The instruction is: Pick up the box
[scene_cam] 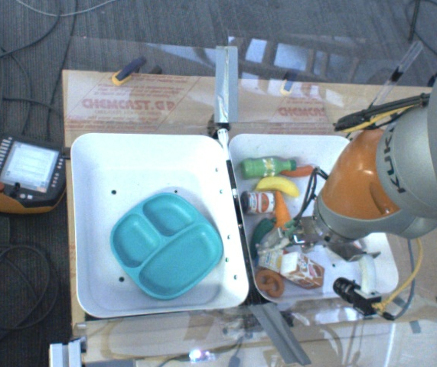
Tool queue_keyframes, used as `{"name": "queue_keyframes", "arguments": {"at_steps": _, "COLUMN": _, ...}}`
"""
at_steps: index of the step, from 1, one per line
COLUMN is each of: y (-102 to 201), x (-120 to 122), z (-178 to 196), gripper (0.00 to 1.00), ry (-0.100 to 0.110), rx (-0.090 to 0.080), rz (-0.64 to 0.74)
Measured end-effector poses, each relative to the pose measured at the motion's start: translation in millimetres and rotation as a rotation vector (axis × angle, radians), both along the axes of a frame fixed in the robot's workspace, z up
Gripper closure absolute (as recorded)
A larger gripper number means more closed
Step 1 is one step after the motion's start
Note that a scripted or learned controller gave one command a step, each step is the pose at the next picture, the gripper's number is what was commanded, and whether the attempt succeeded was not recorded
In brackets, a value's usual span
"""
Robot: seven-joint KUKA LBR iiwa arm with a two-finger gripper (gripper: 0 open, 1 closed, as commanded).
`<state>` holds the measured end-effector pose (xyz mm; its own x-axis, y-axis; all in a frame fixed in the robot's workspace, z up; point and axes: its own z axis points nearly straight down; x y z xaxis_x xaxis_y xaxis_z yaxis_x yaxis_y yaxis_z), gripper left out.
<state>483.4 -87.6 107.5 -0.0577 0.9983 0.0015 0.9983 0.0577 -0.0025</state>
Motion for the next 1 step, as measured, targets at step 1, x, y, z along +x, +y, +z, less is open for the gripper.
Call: {"name": "queue_keyframes", "arguments": {"at_steps": 1, "y": 1.8, "x": 0.5, "z": 8.9, "gripper": 1.0, "ry": 0.002, "rx": 0.004, "rz": 0.001}}
